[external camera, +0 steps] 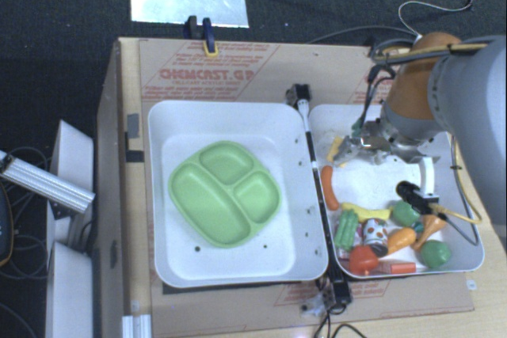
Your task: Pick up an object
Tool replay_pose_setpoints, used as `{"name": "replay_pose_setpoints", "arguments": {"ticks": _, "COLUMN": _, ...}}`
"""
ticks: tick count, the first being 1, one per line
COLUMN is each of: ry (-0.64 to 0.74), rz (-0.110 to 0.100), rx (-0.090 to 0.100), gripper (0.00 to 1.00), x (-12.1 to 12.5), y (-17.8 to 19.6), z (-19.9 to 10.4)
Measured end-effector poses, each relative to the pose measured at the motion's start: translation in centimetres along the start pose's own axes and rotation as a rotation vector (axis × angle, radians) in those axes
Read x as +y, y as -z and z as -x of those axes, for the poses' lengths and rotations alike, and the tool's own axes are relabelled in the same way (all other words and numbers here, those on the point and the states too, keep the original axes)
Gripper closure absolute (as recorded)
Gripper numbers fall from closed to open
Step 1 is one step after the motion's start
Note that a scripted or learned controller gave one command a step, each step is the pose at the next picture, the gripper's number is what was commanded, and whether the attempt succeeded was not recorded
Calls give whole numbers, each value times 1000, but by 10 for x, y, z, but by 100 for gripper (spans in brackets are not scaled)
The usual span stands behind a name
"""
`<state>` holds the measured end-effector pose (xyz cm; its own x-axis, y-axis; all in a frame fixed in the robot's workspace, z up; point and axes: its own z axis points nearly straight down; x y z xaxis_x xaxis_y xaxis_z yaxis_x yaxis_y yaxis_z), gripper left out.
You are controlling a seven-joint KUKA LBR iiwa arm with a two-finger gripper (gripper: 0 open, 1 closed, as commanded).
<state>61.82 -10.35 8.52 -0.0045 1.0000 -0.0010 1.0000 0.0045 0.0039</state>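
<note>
My gripper (354,148) hangs low over the back left part of the right bin (474,259), below the grey arm with its orange band (412,91). A small yellow piece (336,146) lies right at the gripper's left side; I cannot tell whether it is held. In the front of this bin lie several toy foods: an orange sausage (327,186), a yellow banana (361,210), a green pod (346,229), a red tomato (363,259), a small printed can (373,232) and a green pepper (405,214).
The left bin (170,131) holds a green divided plate (225,192). More toys sit at the right bin's front right: an orange carrot (432,227), a green ball (435,252) and a red pen (400,268). A metal divider (315,178) separates the bins.
</note>
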Motion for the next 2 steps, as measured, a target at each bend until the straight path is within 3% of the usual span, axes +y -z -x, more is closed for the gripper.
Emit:
{"name": "replay_pose_setpoints", "arguments": {"ticks": 1, "ry": -3, "rz": -4, "rx": 1, "gripper": 0, "x": -61, "y": -1, "z": -8}}
{"name": "replay_pose_setpoints", "arguments": {"ticks": 2, "ry": -4, "rz": 3, "rx": -4, "gripper": 0, "x": 1, "y": 101, "z": 91}}
